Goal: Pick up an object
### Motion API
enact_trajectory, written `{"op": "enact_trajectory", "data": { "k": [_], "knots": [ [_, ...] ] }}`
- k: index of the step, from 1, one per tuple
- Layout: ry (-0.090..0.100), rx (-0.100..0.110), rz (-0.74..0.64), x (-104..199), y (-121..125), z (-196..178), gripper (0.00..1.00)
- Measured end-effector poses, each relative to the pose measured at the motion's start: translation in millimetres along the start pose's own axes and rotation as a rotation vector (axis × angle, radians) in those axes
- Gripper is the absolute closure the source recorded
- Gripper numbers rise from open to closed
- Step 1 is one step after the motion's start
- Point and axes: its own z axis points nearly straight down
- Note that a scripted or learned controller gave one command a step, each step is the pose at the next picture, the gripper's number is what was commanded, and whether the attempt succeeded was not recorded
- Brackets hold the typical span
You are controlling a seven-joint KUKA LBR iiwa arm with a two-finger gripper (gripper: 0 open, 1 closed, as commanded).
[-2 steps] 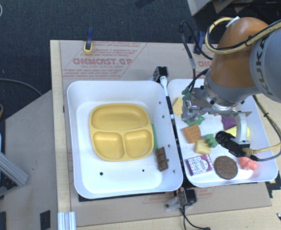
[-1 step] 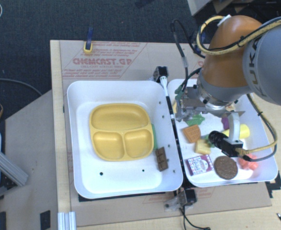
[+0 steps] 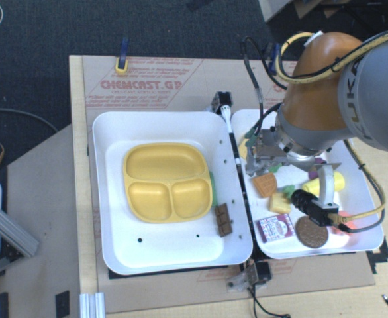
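My gripper (image 3: 255, 166) hangs low over the left side of the right bin (image 3: 363, 240), under the grey and orange wrist. Just below it lies a tan, bread-like piece (image 3: 265, 185). Around that lie a yellow block (image 3: 279, 205), a small green piece (image 3: 288, 191), a purple and white packet (image 3: 275, 227), a round brown cookie (image 3: 311, 233) and a yellow item (image 3: 338, 181). The arm hides the far part of this bin.
The left bin (image 3: 108, 177) holds a yellow divided plate (image 3: 167, 181) and a brown chocolate bar (image 3: 223, 219) near its right wall. The wall between the two bins (image 3: 239, 177) runs close to the gripper's left. A reddish item (image 3: 353, 222) lies by the right bin's front right.
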Motion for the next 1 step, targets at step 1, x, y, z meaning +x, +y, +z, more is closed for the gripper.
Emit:
{"op": "enact_trajectory", "data": {
  "k": [1],
  "knots": [
    [-0.001, -0.002, -0.002, 7.7, 9.5, 9.6, 1.0]
  ]
}}
